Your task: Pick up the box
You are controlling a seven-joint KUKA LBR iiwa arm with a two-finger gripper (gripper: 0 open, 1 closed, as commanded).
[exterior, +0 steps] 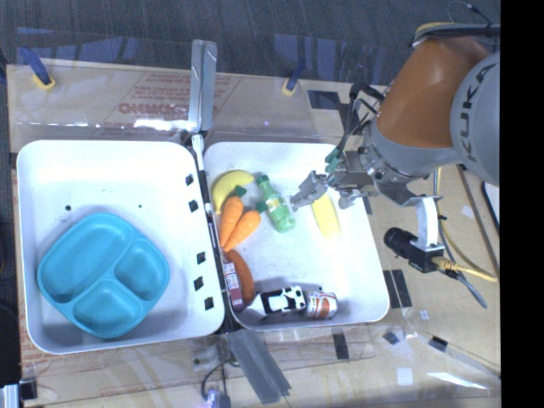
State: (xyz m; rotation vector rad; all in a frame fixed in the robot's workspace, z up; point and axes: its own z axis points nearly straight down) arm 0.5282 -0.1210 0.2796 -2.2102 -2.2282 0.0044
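The pincer (316,187) hangs over the upper right part of the right bin (365,291), low above the floor. Whether it stands apart or together cannot be told from this slanted overhead view; nothing is visible clamped in it.

The box (283,300), a small black-and-white carton lying on its side, rests well below the pincer, against the bin's near wall. Touching its right end is a small can (321,304) with a red and silver body.

Just beside the pincer, to its lower right, lies a pale yellow piece (326,217). Just to its left lies a green bottle (275,203); further left are a yellow fruit (229,185) and two carrots (238,223). A brown sausage-shaped item (240,277) lies lower left, near the divider. Well to the left, the other bin carries a blue divided plate (102,274).

Assessment: the task is not yet advanced. The box lies untouched and the pincer is not above it. Remaining: travel toward the near wall, descent, closure, lift. The adjoining can and wall may hinder the grasp.
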